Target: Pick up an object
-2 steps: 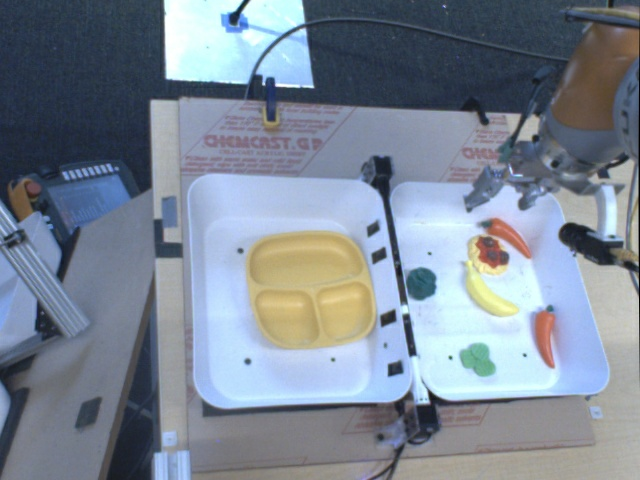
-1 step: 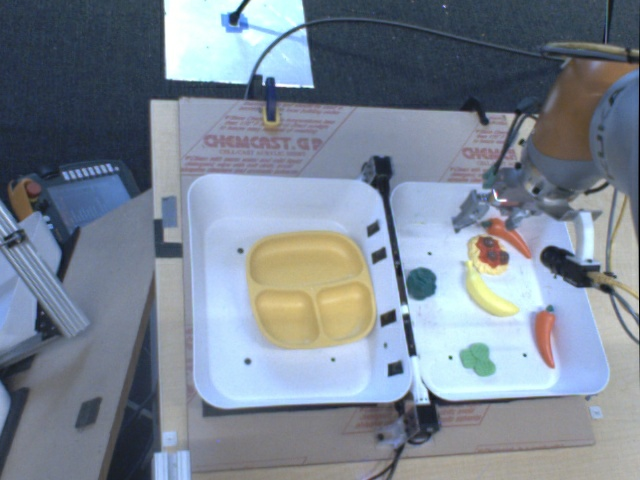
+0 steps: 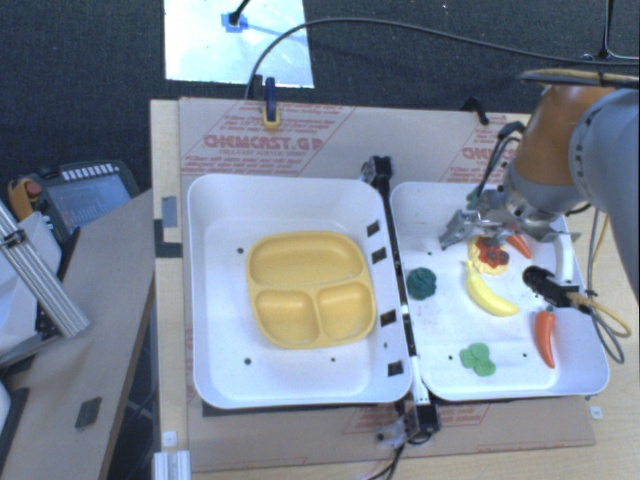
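Where the arm reaches in: the end effector hangs low over the far part of the right bin, right above a red-and-yellow toy.
End effector state: cannot be told from this slant; nothing is seen gripped in it.
Candidate objects: the red-and-yellow toy lies just beside the tip of a yellow banana. An orange carrot lies near the bin's right wall, a dark green piece near the divider, and a light green piece toward the near rim.
Left bin: holds a yellow divided tray, well apart from the arm.
Step in hand: judged to be the approach, or the start of a grasp, on the red-and-yellow toy.
Next move calls for: a straight descent centred on that toy, a firm closure clear of the banana, then a vertical lift.
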Robot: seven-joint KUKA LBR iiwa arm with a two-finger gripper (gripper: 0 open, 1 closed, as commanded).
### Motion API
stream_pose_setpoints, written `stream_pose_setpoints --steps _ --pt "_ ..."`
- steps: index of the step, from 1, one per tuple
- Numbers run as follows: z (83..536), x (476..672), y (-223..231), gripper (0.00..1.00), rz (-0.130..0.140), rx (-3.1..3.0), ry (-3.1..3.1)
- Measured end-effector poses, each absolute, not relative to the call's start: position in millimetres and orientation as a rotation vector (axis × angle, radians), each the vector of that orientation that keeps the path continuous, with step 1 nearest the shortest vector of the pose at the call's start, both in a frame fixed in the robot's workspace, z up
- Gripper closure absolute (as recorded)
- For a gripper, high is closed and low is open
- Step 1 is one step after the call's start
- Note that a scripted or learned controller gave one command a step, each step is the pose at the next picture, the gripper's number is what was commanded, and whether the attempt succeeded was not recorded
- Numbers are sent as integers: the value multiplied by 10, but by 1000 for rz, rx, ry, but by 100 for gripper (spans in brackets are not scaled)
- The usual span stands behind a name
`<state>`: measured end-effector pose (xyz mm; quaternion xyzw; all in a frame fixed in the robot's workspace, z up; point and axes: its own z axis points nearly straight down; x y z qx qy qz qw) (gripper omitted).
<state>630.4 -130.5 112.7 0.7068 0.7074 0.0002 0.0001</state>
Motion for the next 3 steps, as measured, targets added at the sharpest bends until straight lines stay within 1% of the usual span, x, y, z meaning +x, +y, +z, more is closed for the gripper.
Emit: stream_pose_setpoints --steps 1,2,3 --pt "912 6345 -1308 0 8 2213 2218" --pt "1034 6365 -1330 100 12 2205 2208" --pt "1510 6333 -1410 100 2 2220 2220"
